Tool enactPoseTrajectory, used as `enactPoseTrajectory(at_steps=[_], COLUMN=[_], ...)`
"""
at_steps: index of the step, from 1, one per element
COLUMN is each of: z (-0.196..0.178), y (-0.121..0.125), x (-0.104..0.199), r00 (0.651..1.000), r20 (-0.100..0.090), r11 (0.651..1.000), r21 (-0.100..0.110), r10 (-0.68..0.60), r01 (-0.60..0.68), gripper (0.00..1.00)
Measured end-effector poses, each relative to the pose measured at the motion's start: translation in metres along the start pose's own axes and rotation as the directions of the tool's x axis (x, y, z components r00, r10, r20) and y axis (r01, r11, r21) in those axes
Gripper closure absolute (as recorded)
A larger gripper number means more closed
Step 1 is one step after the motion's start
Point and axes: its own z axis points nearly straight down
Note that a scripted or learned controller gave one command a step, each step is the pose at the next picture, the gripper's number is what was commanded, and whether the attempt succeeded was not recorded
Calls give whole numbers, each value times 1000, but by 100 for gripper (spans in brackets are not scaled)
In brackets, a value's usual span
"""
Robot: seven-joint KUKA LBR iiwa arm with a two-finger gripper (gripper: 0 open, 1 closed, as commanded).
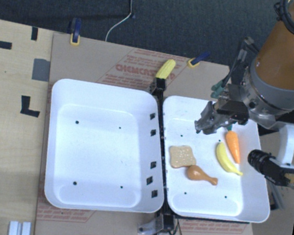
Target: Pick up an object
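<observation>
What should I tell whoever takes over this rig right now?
Tool: low over the right bin, upper part, nothing seen in it.
Things: bread, drumstick, banana and carrot, all lying in the right bin, in front of and right of the tool.
Done: nothing picked yet.
Left: grasp one item and lift it.
</observation>
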Motion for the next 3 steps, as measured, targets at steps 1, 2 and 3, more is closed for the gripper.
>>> enactPoseTrajectory(at_steps=[1, 2, 3], z=[-19, 72, 107], y=[1, 1, 48], x=[-83, -64, -52], r00=[1000, 1000, 1000], r20=[1, -2, -1], r11=[1000, 1000, 1000], r21=[-6, 6, 0], r10=[5, -4, -6], r01=[-5, 4, 6], gripper=[100, 100, 100])
